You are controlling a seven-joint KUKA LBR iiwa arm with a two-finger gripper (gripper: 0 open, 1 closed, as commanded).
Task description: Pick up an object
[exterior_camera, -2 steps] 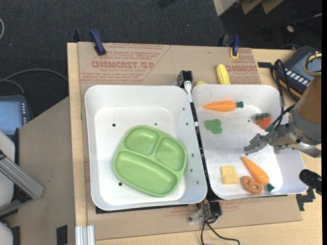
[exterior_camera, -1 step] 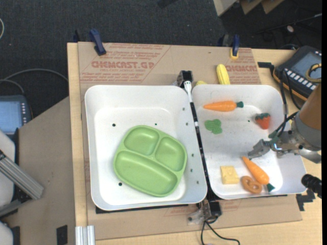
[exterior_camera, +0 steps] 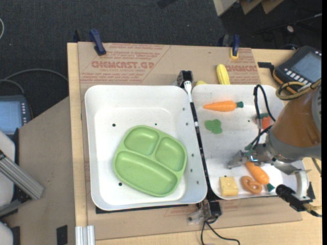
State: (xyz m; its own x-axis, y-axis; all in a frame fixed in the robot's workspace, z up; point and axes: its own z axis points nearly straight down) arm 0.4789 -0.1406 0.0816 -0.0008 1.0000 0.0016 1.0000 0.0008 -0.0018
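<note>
Carrots, two, plus one green plate; tool over right bin, grip state unclear.

Two shallow white plastic bins on a brown cardboard-topped bench are seen at a slant from one fixed overhead camera, the grey, orange-banded arm entering from the right.

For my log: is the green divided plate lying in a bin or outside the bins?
In a bin. The green plate lies flat inside the left bin, whose white floor surrounds it.
</note>
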